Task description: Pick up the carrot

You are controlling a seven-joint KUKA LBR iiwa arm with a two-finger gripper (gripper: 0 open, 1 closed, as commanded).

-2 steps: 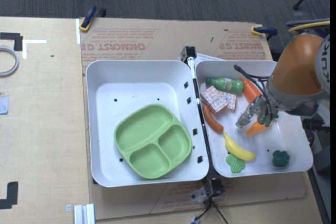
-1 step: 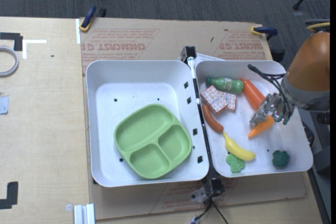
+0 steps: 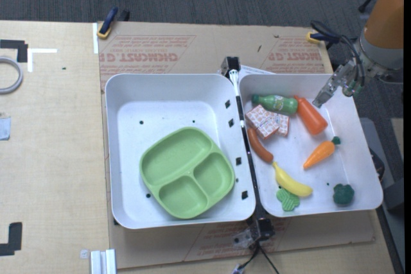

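Hovering at the upper right of the frame, over the right bin's (image 3: 363,138) far corner, the gripper (image 3: 335,88) holds nothing; how far its fingers are parted cannot be told. The carrot (image 3: 319,154) lies lower in that bin, right of the banana (image 3: 292,181), touching neither.

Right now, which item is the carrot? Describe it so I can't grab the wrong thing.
Look in the right bin, toward its right wall. The carrot lies there at a slant, below the orange bottle. It alone tapers to a point and has a small green top.
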